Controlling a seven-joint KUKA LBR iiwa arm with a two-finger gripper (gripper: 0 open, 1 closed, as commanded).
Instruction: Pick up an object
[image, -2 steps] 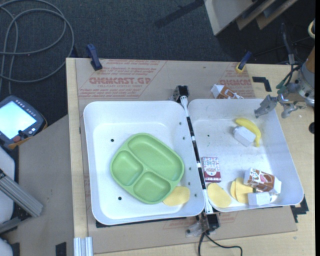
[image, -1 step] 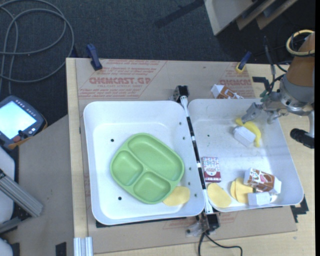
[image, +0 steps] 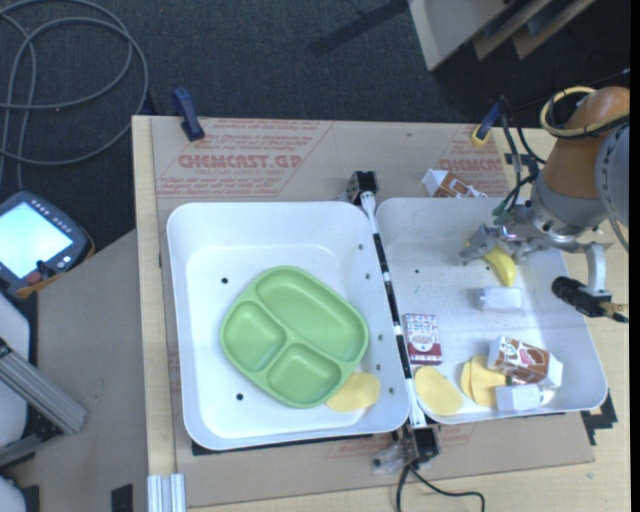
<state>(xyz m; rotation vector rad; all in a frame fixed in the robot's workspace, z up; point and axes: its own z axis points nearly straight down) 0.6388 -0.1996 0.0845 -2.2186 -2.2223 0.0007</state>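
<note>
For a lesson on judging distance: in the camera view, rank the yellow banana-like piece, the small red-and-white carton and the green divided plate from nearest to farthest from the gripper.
From the gripper:
1. Yellow banana-like piece, right bin, just below it.
2. Red-and-white carton, right bin's left side.
3. Green divided plate, left bin.

Bright, even light; slightly soft focus.

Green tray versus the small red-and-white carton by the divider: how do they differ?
The green tray is large, rounded, with three compartments; the red-and-white carton is small, rectangular and printed. The tray lies in the left bin, the carton in the right bin. Both lie flat.
</note>
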